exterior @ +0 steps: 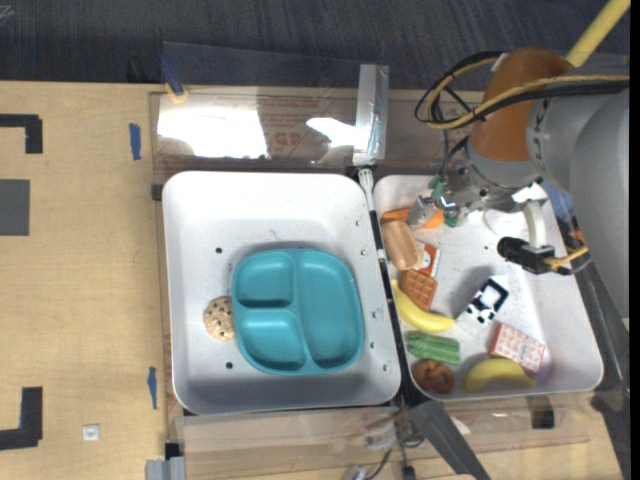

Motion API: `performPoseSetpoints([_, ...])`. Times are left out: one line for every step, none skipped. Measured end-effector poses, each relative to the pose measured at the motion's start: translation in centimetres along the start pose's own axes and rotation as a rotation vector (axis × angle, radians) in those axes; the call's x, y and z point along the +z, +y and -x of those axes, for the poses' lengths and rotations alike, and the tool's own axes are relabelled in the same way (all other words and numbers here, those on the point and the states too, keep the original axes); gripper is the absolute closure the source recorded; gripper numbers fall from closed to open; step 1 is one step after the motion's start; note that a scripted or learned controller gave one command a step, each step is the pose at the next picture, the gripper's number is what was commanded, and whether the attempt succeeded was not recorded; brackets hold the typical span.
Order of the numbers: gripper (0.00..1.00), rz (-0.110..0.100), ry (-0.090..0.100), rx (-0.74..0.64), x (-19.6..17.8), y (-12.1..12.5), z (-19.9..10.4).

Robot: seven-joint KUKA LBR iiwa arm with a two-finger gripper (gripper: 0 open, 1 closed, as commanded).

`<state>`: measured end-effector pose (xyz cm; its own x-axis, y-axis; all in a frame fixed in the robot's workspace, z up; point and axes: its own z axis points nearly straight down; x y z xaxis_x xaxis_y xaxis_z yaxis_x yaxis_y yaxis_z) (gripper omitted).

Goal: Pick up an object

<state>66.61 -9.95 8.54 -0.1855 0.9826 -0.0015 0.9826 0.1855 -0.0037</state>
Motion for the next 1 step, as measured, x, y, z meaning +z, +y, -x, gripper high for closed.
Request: performPoseSetpoints([1.00,-0.005,-0.007,0.002,-1.02,-0.24,0.51])
